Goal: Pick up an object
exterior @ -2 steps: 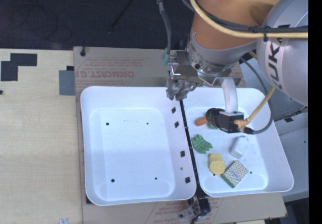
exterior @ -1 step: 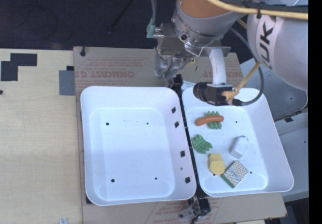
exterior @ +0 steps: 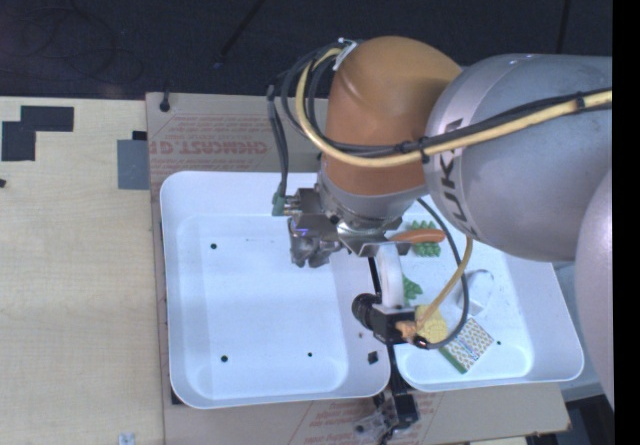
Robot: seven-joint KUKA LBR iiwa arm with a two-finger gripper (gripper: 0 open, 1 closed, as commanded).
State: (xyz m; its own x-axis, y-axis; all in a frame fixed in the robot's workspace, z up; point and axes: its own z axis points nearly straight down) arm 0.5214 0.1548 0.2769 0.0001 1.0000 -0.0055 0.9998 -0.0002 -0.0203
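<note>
My gripper [exterior: 312,249] hangs low over the far right part of the left white bin [exterior: 185,263], under the orange band of the wrist. Nothing shows beneath or between its tip. In the right bin [exterior: 560,358] lie an orange piece [exterior: 422,233] beside a green studded piece [exterior: 430,249], a small green bit [exterior: 411,288] and a green-and-white checkered packet [exterior: 468,343]. The arm's bulk hides much of the right bin's far side.
Both bins sit on a brown cardboard sheet [exterior: 215,138] on a pale wooden bench [exterior: 70,283]. A clear plastic item [exterior: 482,285] lies in the right bin. The ridge between the bins runs just right of the gripper.
</note>
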